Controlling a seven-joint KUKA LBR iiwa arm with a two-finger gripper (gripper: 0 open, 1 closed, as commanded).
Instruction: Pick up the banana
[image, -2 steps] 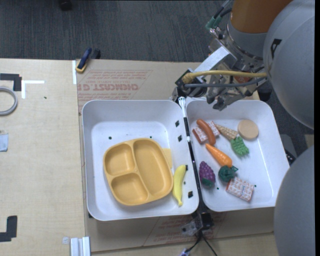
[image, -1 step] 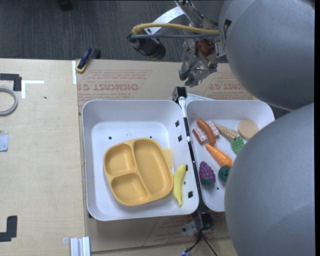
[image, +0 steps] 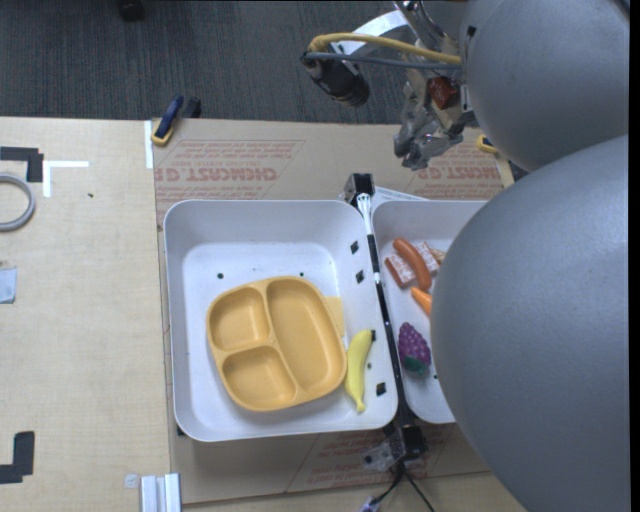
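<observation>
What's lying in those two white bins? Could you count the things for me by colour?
Yellow: 2, the yellow plastic three-compartment plate and the yellow toy banana beside it in the left bin.
Orange or red: 3, the reddish toy sausage, a striped reddish piece and an orange piece.
Purple: 1, the purple toy grape bunch.
Total visible: 6; the arm hides part of the right bin.
</observation>
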